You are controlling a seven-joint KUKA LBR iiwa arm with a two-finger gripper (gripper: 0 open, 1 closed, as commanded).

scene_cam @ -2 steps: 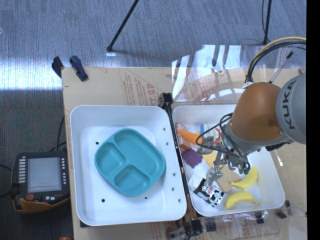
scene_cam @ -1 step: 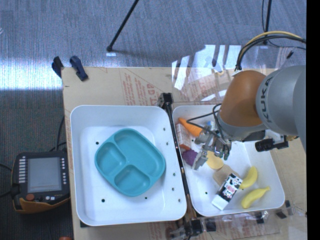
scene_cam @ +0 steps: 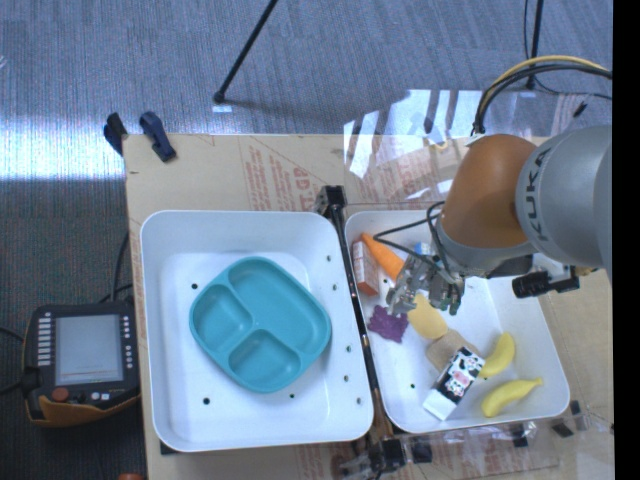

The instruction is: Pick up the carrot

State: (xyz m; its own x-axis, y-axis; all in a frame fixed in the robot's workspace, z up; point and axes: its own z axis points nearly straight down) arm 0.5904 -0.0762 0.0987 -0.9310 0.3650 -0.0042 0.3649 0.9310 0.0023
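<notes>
In the right bin (scene_cam: 530,338), near its upper left corner, the carrot (scene_cam: 384,255) is seen, an orange piece that lies at a slant with its thin end toward the bin's back wall. It is not lifted; it rests on the bin floor, just beside a small box with red print (scene_cam: 362,268) that is placed along the left wall. The gripper (scene_cam: 424,290) is located just to the right of and below the carrot's thick end, very near to it, but nothing is seen between its fingers, and whether they are open or closed cannot be told from this view. Under the gripper a purple object (scene_cam: 387,323) is found, and next to it a pale yellow piece (scene_cam: 430,321) and a tan block (scene_cam: 446,348). Further toward the front of the bin a small carton with a black and white cow pattern (scene_cam: 455,381) is laid, and two yellow bananas (scene_cam: 509,395) are placed to its right, one above the other. The grey arm (scene_cam: 565,208) with its orange band (scene_cam: 485,193) is extended over the right bin from the right side. In the left bin (scene_cam: 170,408) a teal plate with three compartments (scene_cam: 260,323) is set near the middle. Left of the bench, a control pendant with a screen (scene_cam: 82,358) is laid on the floor.
</notes>
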